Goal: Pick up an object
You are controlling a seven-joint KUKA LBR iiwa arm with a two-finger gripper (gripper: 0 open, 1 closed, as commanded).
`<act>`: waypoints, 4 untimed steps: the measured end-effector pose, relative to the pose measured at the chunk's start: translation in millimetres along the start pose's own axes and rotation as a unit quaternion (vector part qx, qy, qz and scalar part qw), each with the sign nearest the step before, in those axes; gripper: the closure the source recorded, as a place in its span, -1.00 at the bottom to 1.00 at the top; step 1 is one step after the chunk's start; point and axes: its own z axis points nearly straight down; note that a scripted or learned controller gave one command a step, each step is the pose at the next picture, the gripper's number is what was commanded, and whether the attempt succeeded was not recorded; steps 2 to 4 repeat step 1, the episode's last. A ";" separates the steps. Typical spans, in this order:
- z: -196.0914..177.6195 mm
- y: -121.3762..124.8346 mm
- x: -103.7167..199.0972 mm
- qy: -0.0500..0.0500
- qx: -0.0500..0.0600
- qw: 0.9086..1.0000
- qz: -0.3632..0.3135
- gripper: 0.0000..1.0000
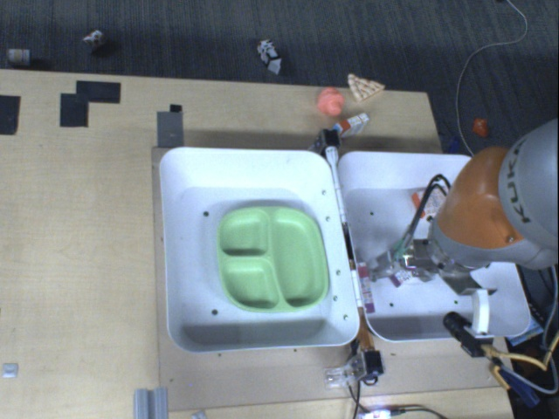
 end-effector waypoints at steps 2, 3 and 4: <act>-11.2 2.4 0.6 0.000 -0.003 1.000 -0.001 1.00; -11.2 2.4 0.6 0.000 -0.003 1.000 -0.001 1.00; -11.2 2.4 0.6 0.000 -0.003 1.000 -0.001 1.00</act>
